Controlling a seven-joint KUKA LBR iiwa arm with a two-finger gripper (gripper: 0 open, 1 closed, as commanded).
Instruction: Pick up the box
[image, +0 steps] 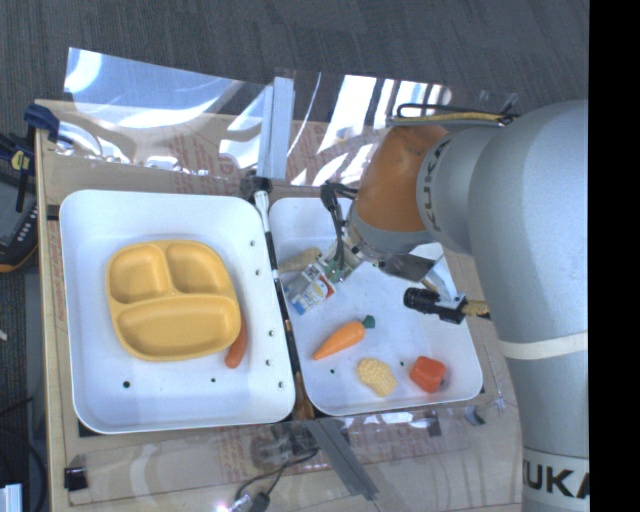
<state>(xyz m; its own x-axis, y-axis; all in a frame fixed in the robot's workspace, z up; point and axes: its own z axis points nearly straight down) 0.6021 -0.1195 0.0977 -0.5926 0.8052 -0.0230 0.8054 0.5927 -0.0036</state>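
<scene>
The box (308, 288) is a small carton printed in white, blue and red. It lies tilted at the upper left of the right bin (455, 395), close to the divider between the bins. My gripper (336, 264) comes down from the orange wrist and sits right at the box's upper right end, touching or nearly touching it. The wrist hides the gripper's tip, so I cannot make out whether the box is held. The box looks to be resting on the bin floor.
In the right bin lie a carrot (340, 338), a yellow corn piece (377, 376) and a red block (427, 373). The left bin (80, 400) holds a yellow divided plate (172, 298) and a red sausage-like item (236, 348). The arm's bulk covers the right bin's far right side.
</scene>
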